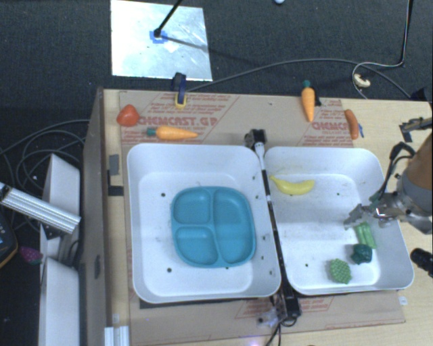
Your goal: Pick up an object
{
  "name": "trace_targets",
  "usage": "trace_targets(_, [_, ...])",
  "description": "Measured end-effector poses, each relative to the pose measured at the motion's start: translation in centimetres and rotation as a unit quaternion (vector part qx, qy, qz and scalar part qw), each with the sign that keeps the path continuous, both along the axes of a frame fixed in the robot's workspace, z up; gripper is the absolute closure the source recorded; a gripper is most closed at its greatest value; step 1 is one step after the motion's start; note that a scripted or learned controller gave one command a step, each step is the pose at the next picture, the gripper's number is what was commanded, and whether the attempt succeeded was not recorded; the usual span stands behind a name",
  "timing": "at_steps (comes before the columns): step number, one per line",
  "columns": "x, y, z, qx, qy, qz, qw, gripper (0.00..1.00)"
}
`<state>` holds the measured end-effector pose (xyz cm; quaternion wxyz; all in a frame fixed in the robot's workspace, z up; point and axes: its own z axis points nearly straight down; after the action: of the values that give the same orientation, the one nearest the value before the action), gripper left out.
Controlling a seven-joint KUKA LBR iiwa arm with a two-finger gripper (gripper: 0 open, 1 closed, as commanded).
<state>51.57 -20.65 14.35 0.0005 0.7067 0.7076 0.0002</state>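
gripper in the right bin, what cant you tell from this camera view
- Gripper: too small and blurred in the camera view to tell whether it touches the green stalk just below it.
- Arm: cut off by the right edge.
- Broccoli and green lump: too small to tell whether they touch.
- White object at the top: cut off by the top edge.

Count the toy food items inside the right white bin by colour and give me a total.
Yellow: 1, the yellow plastic banana
Green: 3, the pale green stalk, dark green broccoli floret and bumpy light green lump
Total: 4
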Motion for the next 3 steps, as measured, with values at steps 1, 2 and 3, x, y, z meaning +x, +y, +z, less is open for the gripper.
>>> trace_targets(1, [-2.7, 0.0, -2.0, 0.0000, 0.000, 0.000, 1.0000, 0.00])
trace_targets(2, [6.6, 0.0, 3.2, -0.0006, -0.002, 0.001, 1.0000, 0.00])
trace_targets(3, [5.1, 0.0, -0.3, 0.0001, 0.001, 0.000, 1.0000, 0.00])
